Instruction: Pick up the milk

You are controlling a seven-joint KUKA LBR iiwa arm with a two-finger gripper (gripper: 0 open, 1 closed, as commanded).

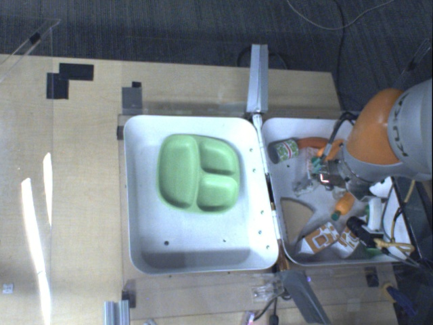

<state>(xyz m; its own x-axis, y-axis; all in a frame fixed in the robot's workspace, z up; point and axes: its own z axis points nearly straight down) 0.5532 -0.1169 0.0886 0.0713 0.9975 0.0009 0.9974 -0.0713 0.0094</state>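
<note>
We see the hand down in the cluttered right bin; can't tell if it's grabbing anything. Green tray sits in the left bin.

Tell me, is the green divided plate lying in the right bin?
No, the green divided plate lies in the left bin, while the arm reaches over the right bin.

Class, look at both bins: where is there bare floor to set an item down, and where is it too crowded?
Left bin: bare floor along the near wall and down the left side of the green tray. Right bin: crowded with small items under the arm.
</note>
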